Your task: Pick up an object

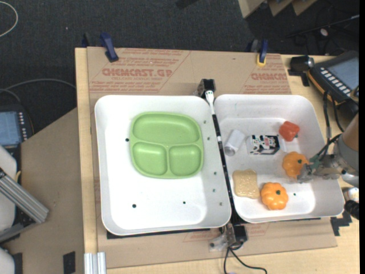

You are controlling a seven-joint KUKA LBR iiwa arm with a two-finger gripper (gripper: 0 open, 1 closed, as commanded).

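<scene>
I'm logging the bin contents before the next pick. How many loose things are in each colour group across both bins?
Green: 1, the divided plate in the left bin
Orange: 2, pumpkin and bell pepper
Red: 1, small fruit
Tan: 1, bread slice
White or grey: 2, cup and black-and-white carton
Total: 7

- Single fixed camera, mounted above the bench (171,61) and looking down at a slant.
- Both white bins, left bin (114,170) and right bin (256,104), lie fully within frame, centred.
- Moderate distance: dark floor (51,16) appears beyond the bench's far edge.
</scene>
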